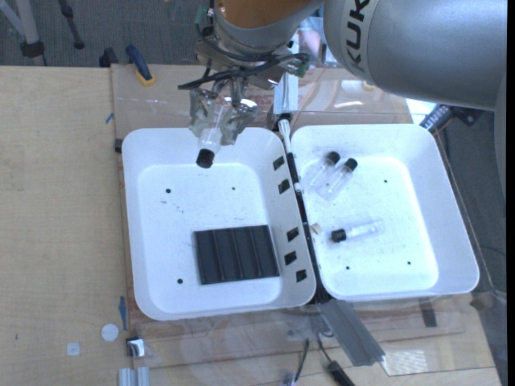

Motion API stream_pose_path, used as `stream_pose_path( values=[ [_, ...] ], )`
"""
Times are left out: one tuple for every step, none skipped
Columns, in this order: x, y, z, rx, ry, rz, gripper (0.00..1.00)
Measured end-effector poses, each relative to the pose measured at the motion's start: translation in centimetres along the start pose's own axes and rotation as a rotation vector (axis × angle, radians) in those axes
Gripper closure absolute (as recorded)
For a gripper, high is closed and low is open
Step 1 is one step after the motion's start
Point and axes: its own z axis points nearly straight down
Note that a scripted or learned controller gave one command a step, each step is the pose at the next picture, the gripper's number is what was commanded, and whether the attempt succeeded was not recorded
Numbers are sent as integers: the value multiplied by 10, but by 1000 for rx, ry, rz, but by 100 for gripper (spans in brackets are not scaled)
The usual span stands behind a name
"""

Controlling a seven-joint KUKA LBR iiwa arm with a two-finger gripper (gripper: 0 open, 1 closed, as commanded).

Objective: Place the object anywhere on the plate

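The hand (216, 127) hangs over the far edge of the left bin (145, 215), below the arm's (418, 30) orange band. Its fingers are clamped on a clear vial with a black cap (207, 147), which tilts down and leftward so that the cap points at the bin's far wall. The vial is in the air, clear of the bin floor.

The plate (236, 253), a dark ribbed rectangle, lies flat on the floor of the left bin toward its near right corner, well apart from the held vial.

In the right bin (451, 240) lie three more clear vials with black caps: two (336, 171) just beside each other near the far left corner, and a third (356, 232) lying alone toward the middle, closer to the near edge. Both bins sit side by side on the wooden surface (56, 215), their inner rims touching.
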Motion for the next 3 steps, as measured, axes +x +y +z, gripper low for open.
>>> stream_pose_path(
  values=[
    [-2,-1,-12,4,-10,3,100],
    [-4,-1,-25,9,-21,6,100],
    [1,0,45,-6,4,-55,100]
  ],
)
